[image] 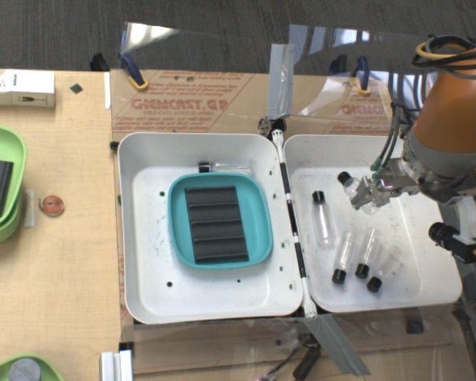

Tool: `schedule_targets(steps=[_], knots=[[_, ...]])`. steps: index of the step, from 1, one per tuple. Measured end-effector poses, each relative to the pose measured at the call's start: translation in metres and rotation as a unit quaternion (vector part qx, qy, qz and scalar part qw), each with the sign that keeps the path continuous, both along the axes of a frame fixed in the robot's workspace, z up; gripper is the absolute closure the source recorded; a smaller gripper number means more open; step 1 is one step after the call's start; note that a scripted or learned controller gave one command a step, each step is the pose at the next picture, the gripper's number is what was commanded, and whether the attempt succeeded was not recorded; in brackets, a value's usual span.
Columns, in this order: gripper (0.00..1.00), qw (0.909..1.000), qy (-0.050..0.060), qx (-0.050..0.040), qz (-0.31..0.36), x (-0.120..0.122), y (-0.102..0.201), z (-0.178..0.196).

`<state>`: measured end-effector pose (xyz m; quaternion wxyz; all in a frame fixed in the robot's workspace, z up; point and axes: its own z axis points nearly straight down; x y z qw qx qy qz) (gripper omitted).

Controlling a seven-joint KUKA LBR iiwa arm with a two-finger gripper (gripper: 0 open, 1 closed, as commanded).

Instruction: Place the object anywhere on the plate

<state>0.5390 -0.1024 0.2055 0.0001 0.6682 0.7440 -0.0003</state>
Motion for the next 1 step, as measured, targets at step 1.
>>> schedule_targets(steps=[1], knots=[[1.00, 0.9941, 0.001, 0.0000, 0.109, -0.0054, 0.0607, -0.0040]])
